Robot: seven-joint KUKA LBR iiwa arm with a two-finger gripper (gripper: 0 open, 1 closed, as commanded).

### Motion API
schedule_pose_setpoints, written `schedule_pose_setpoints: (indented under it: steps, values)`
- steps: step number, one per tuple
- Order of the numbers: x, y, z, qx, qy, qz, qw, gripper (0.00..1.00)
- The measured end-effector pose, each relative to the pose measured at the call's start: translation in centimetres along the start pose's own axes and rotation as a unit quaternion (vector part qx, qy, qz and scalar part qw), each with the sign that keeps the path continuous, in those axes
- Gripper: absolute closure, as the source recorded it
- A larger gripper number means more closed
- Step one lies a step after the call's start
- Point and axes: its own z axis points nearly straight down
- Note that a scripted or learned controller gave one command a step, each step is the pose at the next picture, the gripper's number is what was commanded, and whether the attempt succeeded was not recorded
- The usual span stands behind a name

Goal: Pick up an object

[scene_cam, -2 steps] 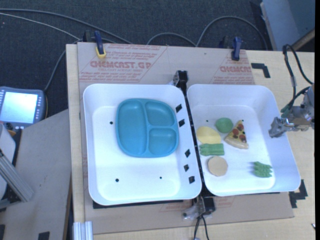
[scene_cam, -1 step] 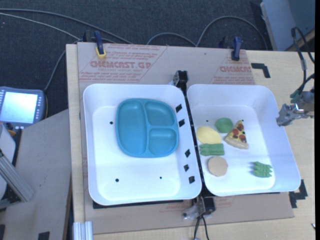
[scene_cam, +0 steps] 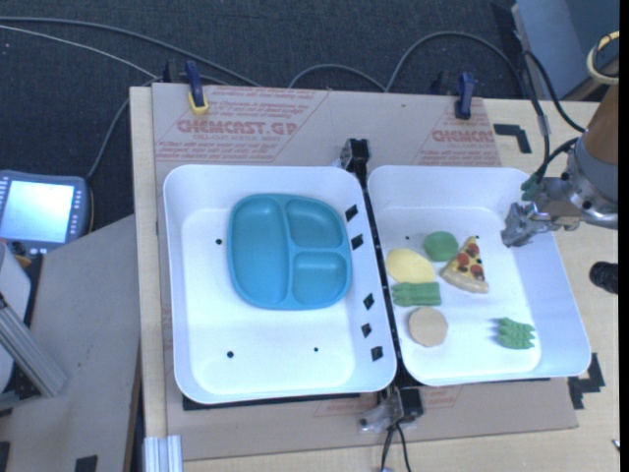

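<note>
Seen from above, the robot's gripper (scene_cam: 519, 226) hovered over the right edge of the right bin (scene_cam: 550, 293); whether it was released or clenched could not be told. On that bin's floor lay a pizza slice (scene_cam: 466, 265), a round green piece (scene_cam: 440, 245), a yellow piece (scene_cam: 409, 265), a green bar (scene_cam: 416, 293), a tan disc (scene_cam: 428, 326) and a small green leafy piece (scene_cam: 514, 333). A blue divided tray (scene_cam: 290, 251) sat in the left bin (scene_cam: 197, 293).
</note>
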Motion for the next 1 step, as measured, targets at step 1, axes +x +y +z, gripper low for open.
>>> schedule_pose_setpoints:
  steps: [1]
  values:
    - [6.10, 1.56, -0.40, -0.002, 0.000, -0.001, 1.0000, 1.00]
